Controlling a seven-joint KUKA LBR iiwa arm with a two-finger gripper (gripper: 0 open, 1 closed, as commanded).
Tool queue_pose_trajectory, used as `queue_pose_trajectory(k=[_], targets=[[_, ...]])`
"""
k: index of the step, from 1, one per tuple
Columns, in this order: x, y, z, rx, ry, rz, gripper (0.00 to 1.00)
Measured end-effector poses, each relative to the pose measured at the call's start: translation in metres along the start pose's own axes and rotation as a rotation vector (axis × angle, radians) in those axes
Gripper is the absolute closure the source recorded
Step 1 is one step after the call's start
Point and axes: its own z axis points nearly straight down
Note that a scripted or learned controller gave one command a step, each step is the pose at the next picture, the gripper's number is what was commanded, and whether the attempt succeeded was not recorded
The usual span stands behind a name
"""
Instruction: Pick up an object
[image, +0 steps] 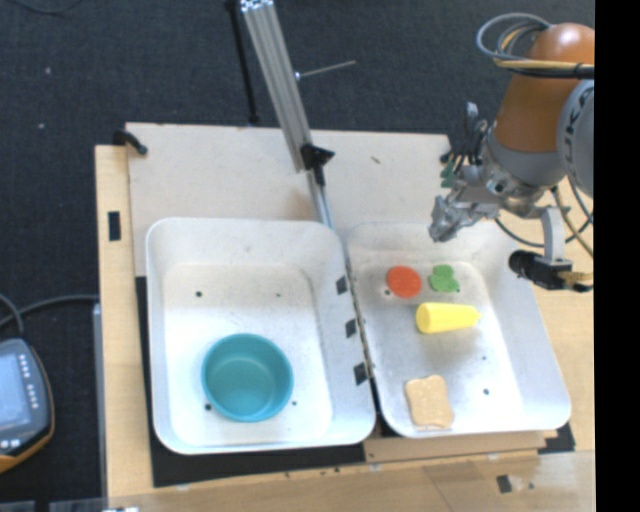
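Hovering pincer (445, 222), fingers' state unclear, just above green object (444, 278), apart.

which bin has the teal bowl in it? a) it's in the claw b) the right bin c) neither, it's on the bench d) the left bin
d: the teal bowl sits in the near part of the left bin, while the right bin holds the orange disc, green piece, yellow piece and tan slice.
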Motion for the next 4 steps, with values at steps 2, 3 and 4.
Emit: queue_pose_trajectory(k=[2,3,4], targets=[[0.097,0.001,0.02,0.008,0.002,-0.003,1.0],[0.143,0.003,0.028,0.009,0.002,0.001,1.0],[0.195,0.006,0.012,0.004,0.003,-0.005,1.0]])
